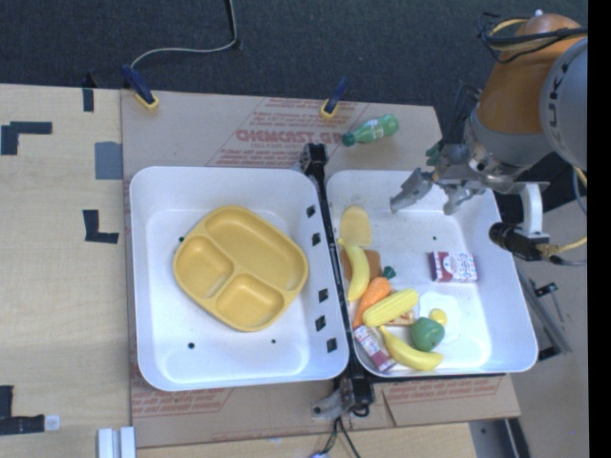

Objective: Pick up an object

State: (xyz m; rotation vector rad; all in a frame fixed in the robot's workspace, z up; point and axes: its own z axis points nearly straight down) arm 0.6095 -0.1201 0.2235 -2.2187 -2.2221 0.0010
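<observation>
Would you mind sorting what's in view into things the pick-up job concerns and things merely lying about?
Belong to the job:
gripper, over the right bin
banana
corn cob
carrot
green pepper
small red-and-white box

Lying about:
yellow divided tray in the left bin
green bottle on the cardboard

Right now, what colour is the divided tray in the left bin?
Yellow: the tray, seen in the camera view, is plain yellow all over.

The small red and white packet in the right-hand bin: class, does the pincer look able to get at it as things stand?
Probably yes. The packet lies flat on bare bin floor, apart from the pile of toy food beside it, with nothing over it. The pincer hangs above the same bin, so a short move over and down looks unobstructed.
</observation>
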